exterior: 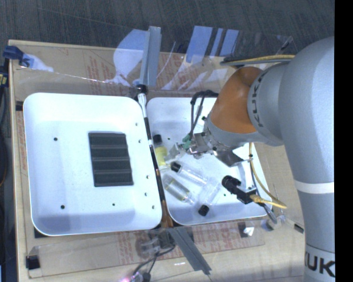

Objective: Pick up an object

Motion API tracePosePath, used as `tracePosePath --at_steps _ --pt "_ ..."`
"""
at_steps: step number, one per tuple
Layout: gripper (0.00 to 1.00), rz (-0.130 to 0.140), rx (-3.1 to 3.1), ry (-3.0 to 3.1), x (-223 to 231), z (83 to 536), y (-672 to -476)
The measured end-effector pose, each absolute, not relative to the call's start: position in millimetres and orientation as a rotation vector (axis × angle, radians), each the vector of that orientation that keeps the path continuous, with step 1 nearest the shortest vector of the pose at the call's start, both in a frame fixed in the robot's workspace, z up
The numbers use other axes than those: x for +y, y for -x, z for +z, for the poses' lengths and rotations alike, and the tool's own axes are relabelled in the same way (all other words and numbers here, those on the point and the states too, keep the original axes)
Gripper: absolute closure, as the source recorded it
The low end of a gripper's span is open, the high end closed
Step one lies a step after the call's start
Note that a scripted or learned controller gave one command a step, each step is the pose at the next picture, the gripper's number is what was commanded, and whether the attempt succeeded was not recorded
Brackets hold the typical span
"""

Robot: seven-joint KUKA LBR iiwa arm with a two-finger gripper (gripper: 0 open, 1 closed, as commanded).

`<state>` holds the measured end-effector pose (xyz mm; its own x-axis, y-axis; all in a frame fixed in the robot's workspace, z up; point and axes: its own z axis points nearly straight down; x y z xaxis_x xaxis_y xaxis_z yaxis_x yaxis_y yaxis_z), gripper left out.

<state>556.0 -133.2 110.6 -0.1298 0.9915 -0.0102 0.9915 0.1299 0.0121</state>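
Seemingly gripper (191, 147) over clear items (191, 184)

Two bins sit side by side on the counter (76, 75). The left bin (47, 157) has a ribbed pad (110, 158) lying flat near its middle. The right bin (165, 107) touches the left bin along one side. The arm (294, 128) reaches in from the right, over the right bin. Its end effector (194, 145) is above the middle of that bin. Under and beside it lie clear tubes (191, 184), close together. A small cap (157, 138) lies near the left wall. Another cap (203, 210) lies near the front wall. A cable (265, 200) runs past the bin's right side. Clear sheets (212, 43) stand behind the bins. A bracket (188, 251) sits on the counter in front of them.
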Motion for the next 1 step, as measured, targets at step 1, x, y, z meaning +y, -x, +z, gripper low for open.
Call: tracePosePath --at_steps 1 --pt "0.00 -0.008 2.411 -2.005 -154.4 94.7 -619.3"
